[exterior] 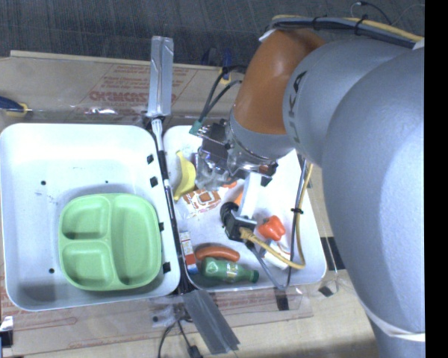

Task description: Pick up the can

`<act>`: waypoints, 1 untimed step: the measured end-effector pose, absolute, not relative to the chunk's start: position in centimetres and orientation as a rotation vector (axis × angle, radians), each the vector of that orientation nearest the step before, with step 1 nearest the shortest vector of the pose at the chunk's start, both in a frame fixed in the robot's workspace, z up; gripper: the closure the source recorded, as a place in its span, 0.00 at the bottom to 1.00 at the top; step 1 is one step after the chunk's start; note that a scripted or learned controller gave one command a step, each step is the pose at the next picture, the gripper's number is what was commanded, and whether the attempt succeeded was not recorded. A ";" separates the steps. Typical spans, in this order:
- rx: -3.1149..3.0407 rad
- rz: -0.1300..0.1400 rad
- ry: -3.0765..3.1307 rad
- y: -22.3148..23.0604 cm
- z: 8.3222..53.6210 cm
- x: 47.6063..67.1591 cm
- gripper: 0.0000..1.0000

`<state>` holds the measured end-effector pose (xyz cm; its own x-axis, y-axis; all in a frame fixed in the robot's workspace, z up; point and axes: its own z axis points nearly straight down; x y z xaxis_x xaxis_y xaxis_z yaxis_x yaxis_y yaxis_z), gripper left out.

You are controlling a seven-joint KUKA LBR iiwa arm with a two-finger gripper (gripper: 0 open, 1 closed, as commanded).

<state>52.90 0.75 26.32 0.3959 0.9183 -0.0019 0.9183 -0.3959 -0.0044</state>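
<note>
A small object with a white and orange-red label (203, 200), which looks like the can lying on its side, rests in the right bin (313, 271) near that bin's left wall. My gripper (209, 174) hangs directly over its far end and covers part of it. The view does not let me tell whether the gripper touches the can. The arm's big orange and grey wrist hides the bin's far right portion.
A yellow banana-shaped item (184, 173) lies just left of the gripper, against the divider. A green bottle (225, 273) and a red-orange sausage-like piece (218, 253) lie at the front. An orange item (272, 228) sits on the right. The left bin (30, 155) holds a green divided plate (110, 239).
</note>
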 end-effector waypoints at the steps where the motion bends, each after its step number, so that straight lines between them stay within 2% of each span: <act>1: -2.604 0.008 -1.751 8.1 27.9 50.0 1.00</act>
<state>50.03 8.15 27.93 0.3770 0.9262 -0.0022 0.9262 -0.3770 -0.0062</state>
